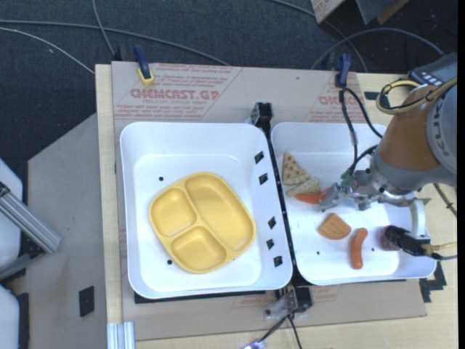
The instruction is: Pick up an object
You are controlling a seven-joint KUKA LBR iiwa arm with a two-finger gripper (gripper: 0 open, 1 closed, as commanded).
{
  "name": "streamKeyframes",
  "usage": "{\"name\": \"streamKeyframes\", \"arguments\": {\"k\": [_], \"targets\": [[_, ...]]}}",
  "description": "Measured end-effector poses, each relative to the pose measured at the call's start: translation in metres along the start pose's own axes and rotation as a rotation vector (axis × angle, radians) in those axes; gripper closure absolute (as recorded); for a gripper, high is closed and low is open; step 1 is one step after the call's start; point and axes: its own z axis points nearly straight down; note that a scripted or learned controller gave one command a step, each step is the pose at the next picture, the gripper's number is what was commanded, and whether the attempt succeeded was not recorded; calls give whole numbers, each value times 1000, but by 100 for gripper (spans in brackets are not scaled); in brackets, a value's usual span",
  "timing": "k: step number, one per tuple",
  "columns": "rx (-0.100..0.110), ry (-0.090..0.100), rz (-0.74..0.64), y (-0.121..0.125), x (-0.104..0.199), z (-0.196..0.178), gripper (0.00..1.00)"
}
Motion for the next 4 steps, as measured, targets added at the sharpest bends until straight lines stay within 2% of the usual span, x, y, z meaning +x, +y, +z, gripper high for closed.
{"name": "streamKeyframes", "arguments": {"k": [1,2,4], "targets": [[-2,0,1,0,0,4,0],[-4,0,1,1,0,-7,100],[-13,-4,-2,3,13,-133,100]]}}
